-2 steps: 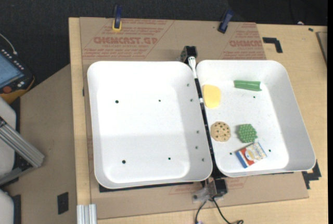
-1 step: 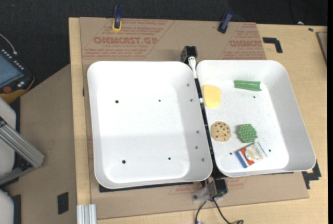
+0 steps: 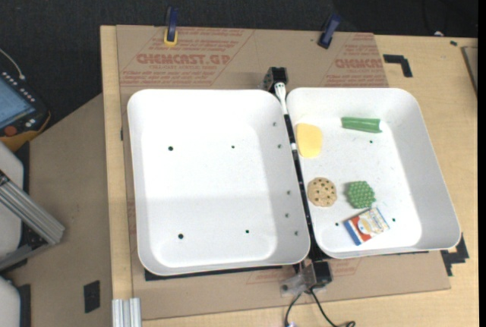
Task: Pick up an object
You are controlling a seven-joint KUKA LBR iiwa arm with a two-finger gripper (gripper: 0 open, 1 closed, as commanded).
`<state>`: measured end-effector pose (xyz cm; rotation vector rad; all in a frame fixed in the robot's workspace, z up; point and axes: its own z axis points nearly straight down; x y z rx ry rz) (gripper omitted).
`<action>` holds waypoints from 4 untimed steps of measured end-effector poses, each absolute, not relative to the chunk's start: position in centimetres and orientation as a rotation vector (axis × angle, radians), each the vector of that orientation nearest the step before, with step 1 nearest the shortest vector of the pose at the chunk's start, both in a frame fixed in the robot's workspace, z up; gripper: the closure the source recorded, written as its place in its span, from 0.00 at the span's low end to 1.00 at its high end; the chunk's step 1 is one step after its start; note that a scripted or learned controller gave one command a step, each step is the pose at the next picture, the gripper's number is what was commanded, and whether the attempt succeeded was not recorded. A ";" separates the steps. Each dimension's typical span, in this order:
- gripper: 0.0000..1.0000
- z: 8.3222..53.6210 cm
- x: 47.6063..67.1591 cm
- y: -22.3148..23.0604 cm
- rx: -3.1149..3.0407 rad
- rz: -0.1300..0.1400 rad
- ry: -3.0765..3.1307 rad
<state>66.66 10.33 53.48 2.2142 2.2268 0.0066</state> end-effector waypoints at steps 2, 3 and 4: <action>1.00 53.5 66.6 19.0 2.216 0.006 2.225; 1.00 53.5 66.6 22.5 2.217 0.005 2.225; 1.00 53.5 66.7 22.4 2.219 0.005 2.221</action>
